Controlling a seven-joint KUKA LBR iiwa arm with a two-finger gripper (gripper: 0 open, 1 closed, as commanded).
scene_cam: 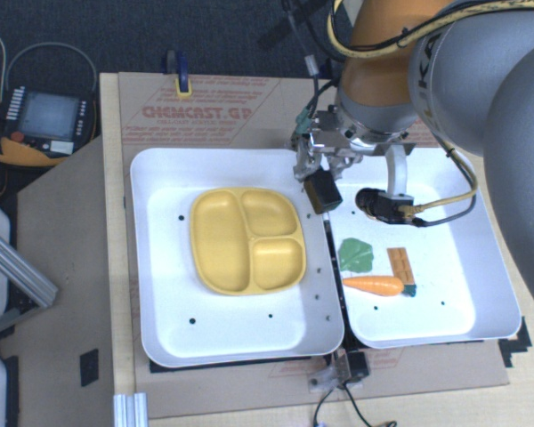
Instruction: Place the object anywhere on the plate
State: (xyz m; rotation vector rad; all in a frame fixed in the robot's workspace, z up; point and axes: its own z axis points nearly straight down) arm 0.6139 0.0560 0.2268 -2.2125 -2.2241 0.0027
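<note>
Your yellow three-compartment plate (247, 240) lies bare in the left bin (156, 265), while the right bin (454, 314) holds a green leafy piece (356, 254), an orange carrot (374, 285) just below it, and a small brown block (400, 265) touching the carrot's right end. The tool (321, 188) hangs over the seam between the two bins, near the plate's upper right corner and above the green piece, tilted; you cannot tell from this angle whether it is parted or closed, and nothing shows in it. The bench (205, 100) beyond carries printed cardboard.
</note>
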